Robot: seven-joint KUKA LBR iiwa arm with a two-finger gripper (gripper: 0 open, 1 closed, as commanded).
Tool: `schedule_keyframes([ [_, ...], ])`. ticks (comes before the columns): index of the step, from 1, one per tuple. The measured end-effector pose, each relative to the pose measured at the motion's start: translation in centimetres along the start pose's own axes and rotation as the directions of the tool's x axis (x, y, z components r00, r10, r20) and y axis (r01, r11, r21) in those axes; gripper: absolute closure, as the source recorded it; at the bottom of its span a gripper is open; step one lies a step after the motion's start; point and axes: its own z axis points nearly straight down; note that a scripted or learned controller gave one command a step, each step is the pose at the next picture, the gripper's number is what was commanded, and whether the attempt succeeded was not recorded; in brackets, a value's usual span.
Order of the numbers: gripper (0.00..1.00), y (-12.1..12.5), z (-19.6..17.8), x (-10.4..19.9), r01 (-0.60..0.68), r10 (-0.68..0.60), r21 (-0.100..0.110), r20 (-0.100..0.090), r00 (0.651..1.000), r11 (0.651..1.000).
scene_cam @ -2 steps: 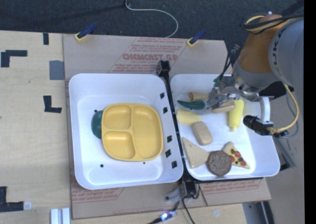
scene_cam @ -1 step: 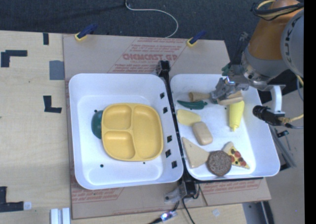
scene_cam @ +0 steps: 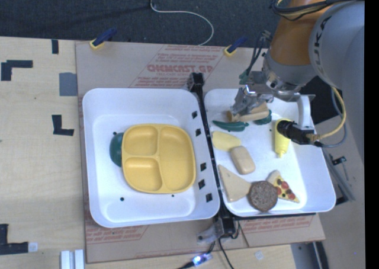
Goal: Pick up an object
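Yellow tray (scene_cam: 159, 158), white bins (scene_cam: 95, 143)

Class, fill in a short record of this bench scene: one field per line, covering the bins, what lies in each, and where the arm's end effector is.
left bin: yellow divided plate lying over a dark green object
right bin: yellow bottle, pizza slice, brown round patty, tan wedge, beige oval piece, pale yellow piece, green curved item
end effector: low over the right bin's far left corner, at a tan item
grasp: cannot tell
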Motion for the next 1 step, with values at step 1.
schedule_keyframes([
  [1,1.0,1.02,0.52,4.5,-0.001,0.001,0.001,0.001,1.0,1.0],
])
